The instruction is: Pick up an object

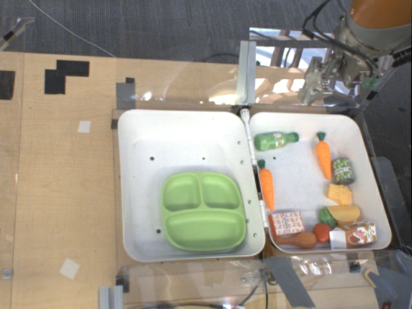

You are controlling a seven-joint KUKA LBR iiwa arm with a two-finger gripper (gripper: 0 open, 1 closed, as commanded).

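Toy foods, among them a green plastic bottle [275,140] and an orange carrot [324,157], lie in the right white bin [297,172]. Above its far edge hovers the gripper [335,76], nothing visibly held; its opening I cannot tell. Judged step: approach; next, descend onto one item.

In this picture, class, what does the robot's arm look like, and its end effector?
The arm shows an orange band over a grey section, with black cables looping beside it. Below hangs the end effector, a pale grey metal assembly with small green fittings and thin wires.
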